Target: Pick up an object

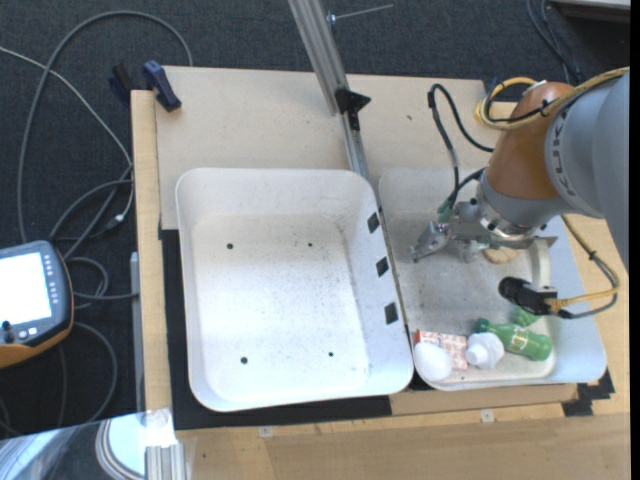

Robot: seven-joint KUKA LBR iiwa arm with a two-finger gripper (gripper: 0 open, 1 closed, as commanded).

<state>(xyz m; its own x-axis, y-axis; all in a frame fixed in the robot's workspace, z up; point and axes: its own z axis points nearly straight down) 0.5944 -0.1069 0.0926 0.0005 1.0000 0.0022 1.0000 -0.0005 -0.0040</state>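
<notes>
End effector is hovering over the right bin, finger state unclear; bottle is lying crosswise toward the bin's near edge.

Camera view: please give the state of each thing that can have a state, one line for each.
Gripper: low over the right bin, nothing seen in it.
Green bottle: lying on its side, white cap on.
White packet: lying flat in the bin's near corner.
Right bin: holds bottle and packet.
Handheld screen: lit.
</notes>
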